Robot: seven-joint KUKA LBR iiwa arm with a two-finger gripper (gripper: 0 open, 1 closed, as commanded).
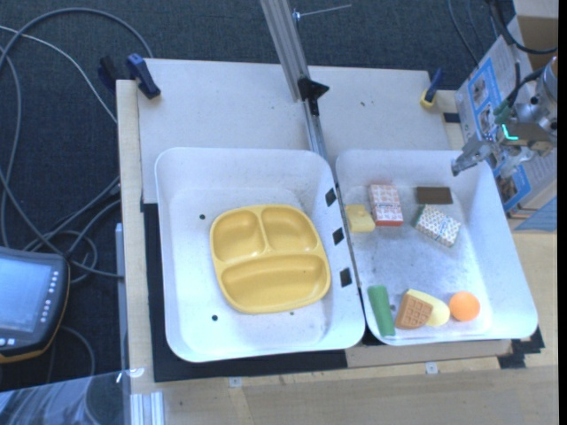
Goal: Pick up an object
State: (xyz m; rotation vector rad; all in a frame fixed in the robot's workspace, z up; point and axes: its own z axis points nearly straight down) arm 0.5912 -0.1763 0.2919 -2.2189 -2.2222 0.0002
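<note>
The right bin (496,264) holds several small objects. Near its far wall lie a pale yellow block (360,218), a red-and-white box (385,204), a brown block (433,195) and a patterned white box (438,226). Along its near wall lie a green cylinder (380,309), a waffle-like tan piece (413,311) leaning on a yellow piece (436,312), and an orange ball (464,306). My gripper (468,160) hangs over the bin's far right corner, above and right of the brown block, apart from every object.
The left bin (177,264) carries a yellow divided plate (269,258). A metal pole (283,34) rises from the bench behind the bins' seam. Blue clamps (142,73) sit at the bench's far left, and cables lie on the floor to the left.
</note>
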